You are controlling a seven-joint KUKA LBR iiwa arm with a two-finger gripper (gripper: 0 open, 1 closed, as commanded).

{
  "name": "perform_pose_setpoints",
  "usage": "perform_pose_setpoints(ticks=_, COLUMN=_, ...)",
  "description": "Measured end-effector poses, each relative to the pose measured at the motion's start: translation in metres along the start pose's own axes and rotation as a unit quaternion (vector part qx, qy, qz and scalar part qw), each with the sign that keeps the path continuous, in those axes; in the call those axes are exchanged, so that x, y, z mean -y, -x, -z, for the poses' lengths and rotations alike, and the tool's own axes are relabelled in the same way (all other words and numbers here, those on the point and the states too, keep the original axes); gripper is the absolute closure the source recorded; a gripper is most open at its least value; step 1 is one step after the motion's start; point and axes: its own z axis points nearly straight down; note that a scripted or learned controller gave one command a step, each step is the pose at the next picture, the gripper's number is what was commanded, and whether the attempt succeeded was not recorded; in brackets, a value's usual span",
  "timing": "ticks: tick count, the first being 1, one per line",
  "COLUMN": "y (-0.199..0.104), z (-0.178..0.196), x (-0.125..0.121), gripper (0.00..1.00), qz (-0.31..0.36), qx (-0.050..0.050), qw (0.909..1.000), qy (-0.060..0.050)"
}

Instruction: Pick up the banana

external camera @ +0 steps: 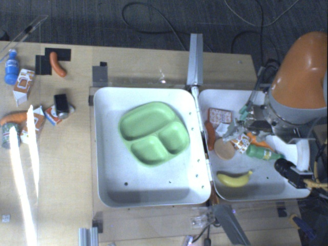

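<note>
Right bin (pixel 287 187): banana (pixel 234 179) lies flat on the floor near the front wall, toward the bin's left corner. Its long axis runs roughly left-right in the camera view, parallel to that front wall. It curves slightly with both ends tipped up toward the clutter, and the thinner end points right, toward the arm (pixel 302 70). Nothing lies on it or touches it.

All the clutter sits behind the banana:
- a round tan disc (pixel 224 149) is the nearest item, just beyond the banana's left half, with a small gap
- a green bottle (pixel 262 152) lies on its side, right of the disc
- an orange carrot-like piece (pixel 258 140) lies just past the bottle
- a printed card (pixel 220 117) sits further back
- a thin red stick (pixel 210 132) lies along the left wall

The pincer (pixel 247 116) sits over the back part of that pile, well apart from the banana. It's dark against the junk, so I can't tell whether it's released or clenched, and nothing is visibly in its grip.

Left bin (pixel 110 188) holds a green divided plate (pixel 154 132). On the tabletop (pixel 72 178) at far left are a blue bottle (pixel 11 65), an orange sausage shape (pixel 58 64) and a black block (pixel 61 103).
</note>
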Motion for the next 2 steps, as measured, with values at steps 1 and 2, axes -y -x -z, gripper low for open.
perform_pose_setpoints(ticks=1, y=0.032, z=-0.095, x=0.002, gripper=0.00, qz=0.045, qx=0.000, qw=0.9990, qy=-0.002)
perform_pose_setpoints(ticks=2, y=0.012, z=-0.083, x=0.001, gripper=0.00, qz=0.076, qx=0.000, qw=0.9971, qy=0.000)
